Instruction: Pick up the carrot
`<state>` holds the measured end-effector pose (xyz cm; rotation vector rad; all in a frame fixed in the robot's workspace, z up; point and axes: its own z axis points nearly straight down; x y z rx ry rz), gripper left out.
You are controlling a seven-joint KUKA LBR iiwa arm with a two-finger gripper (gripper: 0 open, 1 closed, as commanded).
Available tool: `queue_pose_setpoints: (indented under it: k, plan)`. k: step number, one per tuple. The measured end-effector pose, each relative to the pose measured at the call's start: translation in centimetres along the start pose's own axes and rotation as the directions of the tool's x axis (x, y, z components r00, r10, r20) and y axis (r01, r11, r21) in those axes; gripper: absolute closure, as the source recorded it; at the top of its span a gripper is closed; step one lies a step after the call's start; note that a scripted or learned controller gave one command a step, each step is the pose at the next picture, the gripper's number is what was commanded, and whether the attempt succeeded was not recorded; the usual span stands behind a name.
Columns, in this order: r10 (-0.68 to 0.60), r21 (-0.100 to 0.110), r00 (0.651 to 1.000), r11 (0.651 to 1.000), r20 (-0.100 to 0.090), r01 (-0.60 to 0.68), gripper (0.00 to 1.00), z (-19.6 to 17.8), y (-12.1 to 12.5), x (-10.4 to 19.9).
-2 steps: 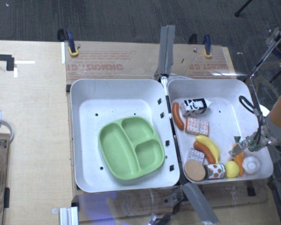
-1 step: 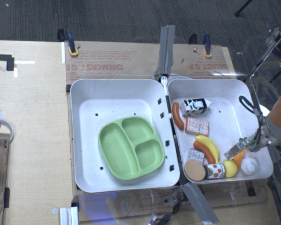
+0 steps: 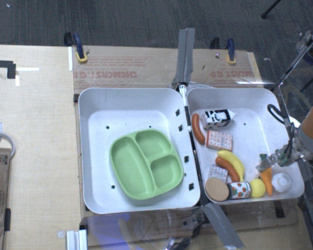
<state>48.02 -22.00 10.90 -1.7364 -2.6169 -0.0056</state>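
claw [image 3: 271,163]: low in the right bin's near right corner, tips at the carrot's green top — can't tell if apart or together
carrot [image 3: 267,180]: just below the claw, orange body angled toward the bin's near wall, not lifted
lemon [image 3: 257,188]: touching the carrot's left — tight for fingers
right bin [image 3: 250,102]: crowded, hence the edge approach

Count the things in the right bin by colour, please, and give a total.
Orange or red-orange: 3, carrot, sausage, sausage
Yellow: 2, banana, lemon
Black and white: 1, carton
Pink or red print: 3, two wafers, can
Brown: 1, cookie
Clear white: 1, cup
Total: 11
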Motion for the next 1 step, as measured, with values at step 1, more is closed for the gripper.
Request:
queue_pose_setpoints:
  k: [1]
  plan:
    - [0.037,0.001,0.999,0.999,0.004,-0.037,1.00,-6.49,10.04,-0.83]
